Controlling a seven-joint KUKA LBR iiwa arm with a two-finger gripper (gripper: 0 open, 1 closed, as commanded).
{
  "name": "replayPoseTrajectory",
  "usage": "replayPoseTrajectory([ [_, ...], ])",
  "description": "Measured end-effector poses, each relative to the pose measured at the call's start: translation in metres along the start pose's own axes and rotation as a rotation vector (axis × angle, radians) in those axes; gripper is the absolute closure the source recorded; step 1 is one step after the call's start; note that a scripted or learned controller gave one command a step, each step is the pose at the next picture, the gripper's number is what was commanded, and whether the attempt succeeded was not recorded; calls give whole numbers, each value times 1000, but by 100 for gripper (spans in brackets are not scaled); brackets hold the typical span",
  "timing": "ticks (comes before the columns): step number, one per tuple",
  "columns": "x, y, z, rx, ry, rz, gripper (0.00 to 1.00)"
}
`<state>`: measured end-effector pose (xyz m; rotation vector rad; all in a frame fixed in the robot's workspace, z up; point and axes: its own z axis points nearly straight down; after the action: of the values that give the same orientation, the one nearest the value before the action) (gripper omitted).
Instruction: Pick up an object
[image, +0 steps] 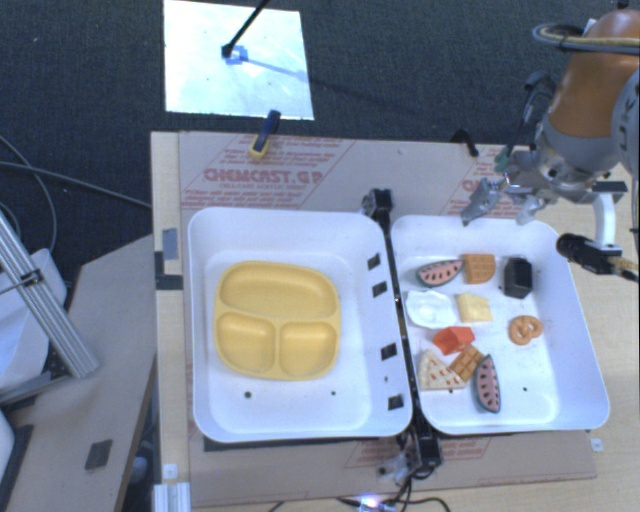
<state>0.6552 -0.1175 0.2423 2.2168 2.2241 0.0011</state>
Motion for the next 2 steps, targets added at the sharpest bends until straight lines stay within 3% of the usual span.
replayPoseTrajectory([
  [1, 18, -89, 135, 19, 5, 3, 0],
  [2, 11, -170, 160, 9, 3, 7, 0],
])
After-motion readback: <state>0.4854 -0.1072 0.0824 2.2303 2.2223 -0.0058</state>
